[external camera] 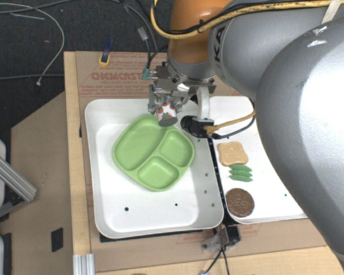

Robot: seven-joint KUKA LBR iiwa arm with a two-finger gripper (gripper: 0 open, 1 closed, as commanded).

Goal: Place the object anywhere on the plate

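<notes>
A light green divided plate [153,150] with three compartments lies in the left white bin [103,199]. My gripper [166,114] hangs over the plate's far rim, at the seam between the large compartment and the upper right one. It is shut on a small greyish object with red and white marks [167,116], held just above the rim. The arm's orange band and grey links fill the upper right and hide the back of the right bin.
The right bin [275,211] holds a slice of toast [232,152], green pea pods [241,172] and a round brown patty [239,202] along its left side. The divider [217,176] between the bins runs just right of the plate.
</notes>
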